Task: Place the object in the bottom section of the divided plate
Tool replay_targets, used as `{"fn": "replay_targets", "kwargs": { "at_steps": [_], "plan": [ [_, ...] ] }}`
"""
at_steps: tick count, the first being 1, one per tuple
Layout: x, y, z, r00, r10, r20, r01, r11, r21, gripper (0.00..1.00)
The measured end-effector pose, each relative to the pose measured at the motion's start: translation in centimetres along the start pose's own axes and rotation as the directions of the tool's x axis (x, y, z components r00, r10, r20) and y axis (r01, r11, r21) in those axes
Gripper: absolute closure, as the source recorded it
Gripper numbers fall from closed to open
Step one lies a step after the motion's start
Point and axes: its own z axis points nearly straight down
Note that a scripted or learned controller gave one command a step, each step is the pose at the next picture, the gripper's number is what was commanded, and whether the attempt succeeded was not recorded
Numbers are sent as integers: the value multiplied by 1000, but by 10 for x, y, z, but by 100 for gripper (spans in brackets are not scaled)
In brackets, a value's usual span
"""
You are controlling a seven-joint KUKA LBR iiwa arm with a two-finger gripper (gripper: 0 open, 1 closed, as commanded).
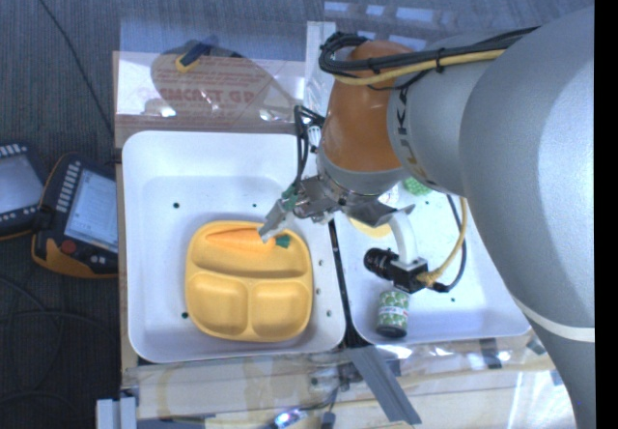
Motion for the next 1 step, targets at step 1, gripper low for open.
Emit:
{"fn": "replay_targets", "kwargs": {
  "at_steps": [1],
  "plan": [
    [-55,-31,-84,984,-179,3,179,984,-3,0]
  ]
}}
